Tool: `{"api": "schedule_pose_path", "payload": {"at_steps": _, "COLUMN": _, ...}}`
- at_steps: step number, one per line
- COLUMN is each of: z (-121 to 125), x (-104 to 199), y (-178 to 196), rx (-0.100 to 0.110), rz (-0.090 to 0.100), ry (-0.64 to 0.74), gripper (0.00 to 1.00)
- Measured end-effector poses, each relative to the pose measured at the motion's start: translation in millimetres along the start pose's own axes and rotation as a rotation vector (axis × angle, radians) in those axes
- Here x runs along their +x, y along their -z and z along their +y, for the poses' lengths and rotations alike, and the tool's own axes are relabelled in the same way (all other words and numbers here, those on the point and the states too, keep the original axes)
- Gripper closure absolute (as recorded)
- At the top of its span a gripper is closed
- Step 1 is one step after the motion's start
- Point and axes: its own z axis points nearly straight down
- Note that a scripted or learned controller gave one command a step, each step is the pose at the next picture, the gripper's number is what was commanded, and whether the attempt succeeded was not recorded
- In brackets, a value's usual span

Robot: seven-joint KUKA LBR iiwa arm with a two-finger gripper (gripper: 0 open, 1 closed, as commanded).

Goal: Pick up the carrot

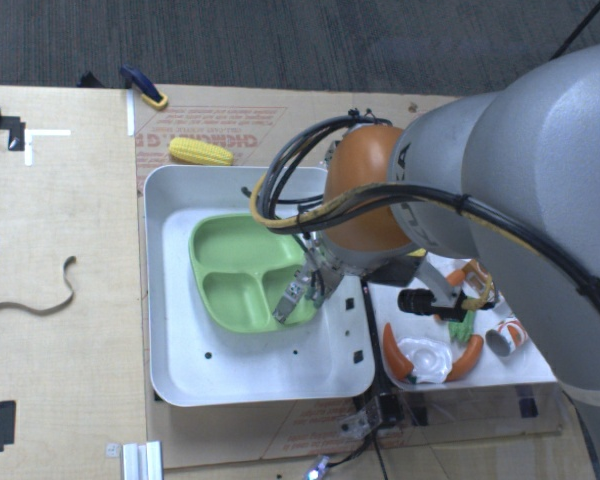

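The carrot (466,275) lies in the right bin (536,372), at its far side, just under the edge of the grey arm (520,158), so part of it is hidden. A bit of green shows near its lower end. In front of it, in the same bin, is a white crumpled thing (426,358) w/ a red-orange curved piece (391,352) at its left and a second red-orange piece (468,356) at its right, both touching it or very near. A small white-and-orange cup (507,336) lies just beside, more to the right.

The gripper (298,298) is well apart from the carrot. It is in the left bin (170,308), low at the right edge of a green divided plate (230,253), approx. where the plate's compartments meet. If it is open or closed I cannot tell, and I see no thing in its grip.

Outside the bins, a yellow corn cob (200,150) lies on the bench (60,218) behind the left bin, and a grey curved strip (35,303) lies far at the left.
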Motion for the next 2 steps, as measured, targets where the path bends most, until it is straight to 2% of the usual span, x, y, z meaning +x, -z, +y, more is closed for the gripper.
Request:
{"api": "schedule_pose_path", "payload": {"at_steps": 1, "z": 19.8, "x": -26.6, "y": -0.7, "rx": 0.004, "rz": 0.001, "ry": -0.149, "gripper": 0.00}}
{"api": "schedule_pose_path", "payload": {"at_steps": 2, "z": 26.8, "x": -40.7, "y": -2.5, "rx": 0.027, "rz": 0.023, "ry": -0.126, "gripper": 0.00}}
